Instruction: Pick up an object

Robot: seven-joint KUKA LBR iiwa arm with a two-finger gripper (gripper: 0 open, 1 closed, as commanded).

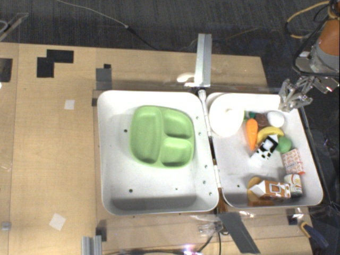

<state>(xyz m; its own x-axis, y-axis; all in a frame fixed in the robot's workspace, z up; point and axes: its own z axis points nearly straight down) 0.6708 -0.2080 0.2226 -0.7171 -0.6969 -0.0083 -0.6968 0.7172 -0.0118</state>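
Note:
My gripper (pixel 295 95) hangs over the far right corner of the right bin (pixel 234 195), with its metal fingers spread open and nothing between them. Just below it in that bin lie a small white round piece (pixel 275 118), a yellow banana (pixel 270 133), an orange carrot (pixel 251 134), a black-and-white cow toy (pixel 265 147) and a green lump (pixel 285 144). A white round dish (pixel 225 121) sits at the bin's far left. A small pink-labelled can (pixel 293 161) and a brown and orange carton (pixel 272 190) lie nearer the front.
The left bin (pixel 114 185) holds a green divided plate (pixel 161 135). A metal post (pixel 203 62) stands behind the seam between the bins. Wooden bench top (pixel 48 158) stretches to the left.

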